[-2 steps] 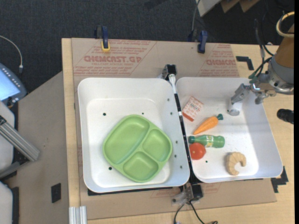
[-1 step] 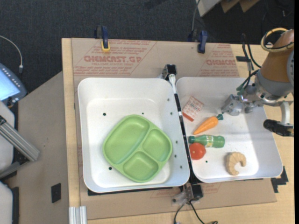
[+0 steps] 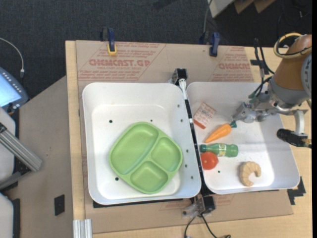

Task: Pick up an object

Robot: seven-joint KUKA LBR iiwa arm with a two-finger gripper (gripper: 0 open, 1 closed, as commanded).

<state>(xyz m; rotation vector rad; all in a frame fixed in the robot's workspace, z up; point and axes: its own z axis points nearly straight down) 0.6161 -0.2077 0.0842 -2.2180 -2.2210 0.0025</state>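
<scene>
The right bin (image 3: 282, 182) holds several items. An orange carrot (image 3: 218, 132) lies slanted near its middle, green top pointing up-right. Below it lies a green bottle (image 3: 221, 150) on its side, with a red tomato (image 3: 209, 160) touching its lower left. A tan croissant (image 3: 249, 172) sits near the front. A white and red packet (image 3: 203, 114) lies by the bin's left wall. My gripper (image 3: 244, 115) hangs low over the right bin, just up-right of the carrot's green top. Nothing is seen held in it.
The left bin (image 3: 94, 108) carries a green divided plate (image 3: 145, 156). A black divider (image 3: 188, 118) runs between the two bins. The grey arm with its orange band (image 3: 292, 68) comes in over the right bin's far right corner. Clamps stand at the bench's back edge.
</scene>
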